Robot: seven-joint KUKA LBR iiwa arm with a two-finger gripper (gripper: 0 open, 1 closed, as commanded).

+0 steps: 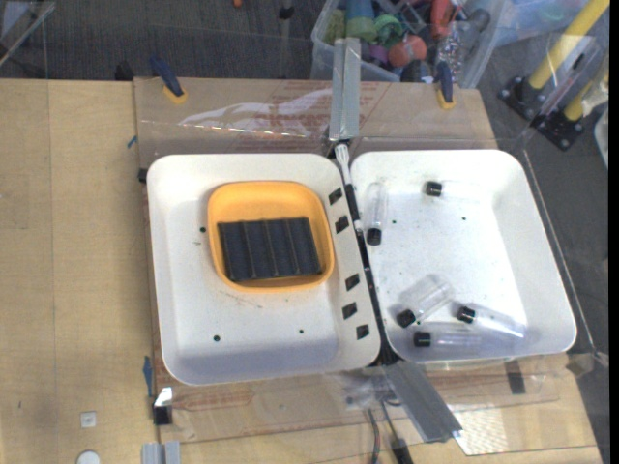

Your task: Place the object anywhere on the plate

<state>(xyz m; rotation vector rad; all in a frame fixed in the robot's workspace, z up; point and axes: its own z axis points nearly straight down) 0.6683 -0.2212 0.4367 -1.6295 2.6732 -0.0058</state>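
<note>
A black ribbed rectangular block [269, 247] lies flat inside the orange plate [266, 193], covering most of its floor with its long side running across. The plate sits in the left white bin [184, 336], toward that bin's far half. To the plate's right, past the dividing wall, the right white bin [542, 259] holds several clear vials with black caps [424, 301] and a loose black cap [431, 188]. Whether the gripper is released or clenched cannot be told.

Robotics lab: taped white bins [542, 259] on bench, crate of toys [406, 17] behind.
</note>
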